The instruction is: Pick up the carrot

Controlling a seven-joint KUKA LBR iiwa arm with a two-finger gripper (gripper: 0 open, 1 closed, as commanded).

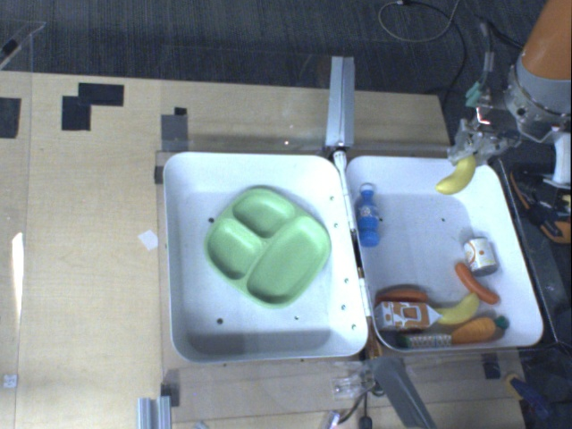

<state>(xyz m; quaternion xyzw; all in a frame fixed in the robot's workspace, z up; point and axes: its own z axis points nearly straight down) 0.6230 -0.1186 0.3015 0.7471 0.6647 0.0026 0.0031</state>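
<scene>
We see the claw [466,153] pinching a yellow banana [457,176] over the right bin's [420,217] far corner. The carrot [475,330] lies well apart from the claw, at that bin's near edge, beside a second banana [461,308] and a sausage [476,282].

I saw a pale wooden bench top [80,239] filling the left and near part of the scene, with black square markers [89,104] stuck on its far left. Beyond its far edge lay dark grey carpet [223,16], where a thin black cable [429,16] looped at far right. A grey metal post [340,101] stood at the far side, in line with the seam between two bins. Light was even, with a bright streak [16,262] at the left edge
</scene>
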